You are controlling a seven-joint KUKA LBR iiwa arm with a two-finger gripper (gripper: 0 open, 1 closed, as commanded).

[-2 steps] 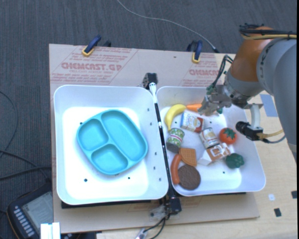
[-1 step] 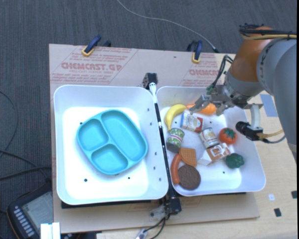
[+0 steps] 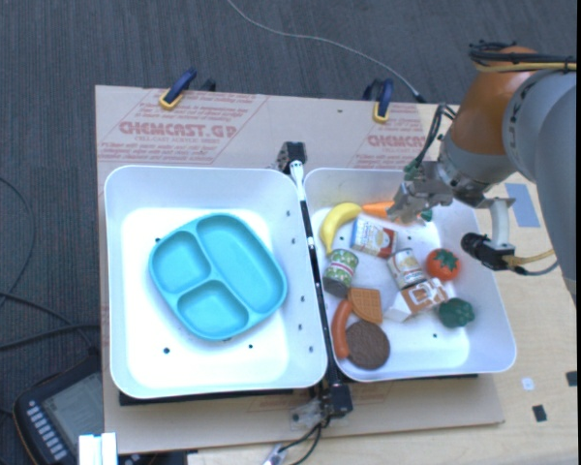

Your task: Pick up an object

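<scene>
The right bin (image 3: 484, 356) holds a heap of toy food: a yellow banana (image 3: 337, 223), a small white carton (image 3: 372, 236), a green-labelled can (image 3: 341, 268), a jar (image 3: 405, 265), a red tomato (image 3: 443, 263), a green broccoli piece (image 3: 455, 312), a waffle square (image 3: 366, 305), a sausage (image 3: 341, 325) and a brown cookie (image 3: 367, 344). An orange carrot (image 3: 376, 208) lies at the far side. My gripper (image 3: 410, 202) hangs low over the bin's far part, just right of the carrot and above the carton. I see nothing between its fingers.
The left bin (image 3: 126, 356) holds a blue divided plate (image 3: 217, 275). A black clamp (image 3: 292, 155) sits at the far end of the rim between the bins. Blue and yellow clamps (image 3: 382, 102) hold the cardboard base at the back. A cable runs across the grey floor.
</scene>
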